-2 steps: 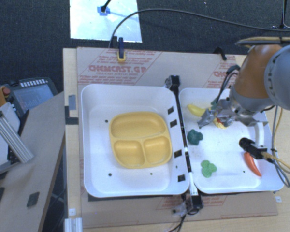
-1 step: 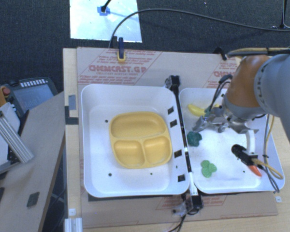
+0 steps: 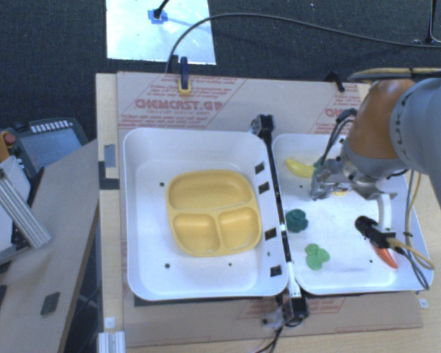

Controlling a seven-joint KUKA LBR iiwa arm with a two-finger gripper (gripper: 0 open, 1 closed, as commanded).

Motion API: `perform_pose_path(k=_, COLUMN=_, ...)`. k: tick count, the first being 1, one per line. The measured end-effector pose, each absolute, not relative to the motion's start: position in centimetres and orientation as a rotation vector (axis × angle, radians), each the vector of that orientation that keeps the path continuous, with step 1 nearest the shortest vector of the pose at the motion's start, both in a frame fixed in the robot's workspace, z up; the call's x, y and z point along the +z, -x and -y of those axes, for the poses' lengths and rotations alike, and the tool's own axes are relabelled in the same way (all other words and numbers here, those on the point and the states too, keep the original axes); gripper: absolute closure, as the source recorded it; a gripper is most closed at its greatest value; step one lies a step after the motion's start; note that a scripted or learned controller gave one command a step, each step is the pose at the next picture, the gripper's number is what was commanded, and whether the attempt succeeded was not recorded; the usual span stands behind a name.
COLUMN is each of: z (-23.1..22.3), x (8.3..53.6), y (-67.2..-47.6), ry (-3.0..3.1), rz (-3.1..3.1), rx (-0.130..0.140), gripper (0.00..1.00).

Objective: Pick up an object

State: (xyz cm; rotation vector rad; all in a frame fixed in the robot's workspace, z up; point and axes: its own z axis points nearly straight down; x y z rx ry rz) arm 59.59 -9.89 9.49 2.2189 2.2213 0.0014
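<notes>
My gripper (image 3: 321, 188) hangs low in the right bin (image 3: 353, 276), near its back left part. A yellow banana-shaped piece (image 3: 300, 168) lies just left of the gripper, close to it. A dark green lump (image 3: 297, 220) rests in front of the gripper near the divider. Further forward is a light green piece (image 3: 317, 256). An orange carrot-like piece (image 3: 386, 257) lies at the bin's front right. A small yellow bit (image 3: 339, 191) shows just right of the gripper. I see nothing held.
The left bin (image 3: 143, 197) holds a yellow divided plate (image 3: 209, 212). A black divider with clips (image 3: 273, 204) runs between the bins. My grey and orange arm (image 3: 397, 123) covers the right bin's back right corner.
</notes>
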Motion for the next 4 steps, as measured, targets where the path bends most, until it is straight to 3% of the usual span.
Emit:
perform_pose_path(k=1, z=9.5, x=14.8, y=-58.7, ry=-2.218, rz=-2.222, rx=0.002, gripper=1.0)
perform_pose_path(k=2, z=9.5, x=19.8, y=-59.8, ry=-2.215, rz=-2.224, rx=0.003, gripper=1.0)
perform_pose_path(k=3, z=10.2, x=24.9, y=-59.1, ry=-2.217, rz=-2.22, rx=0.005, gripper=1.0)
perform_pose_path(k=4, z=5.9, x=24.9, y=-59.3, ry=-2.214, rz=-2.227, rx=0.003, gripper=1.0)
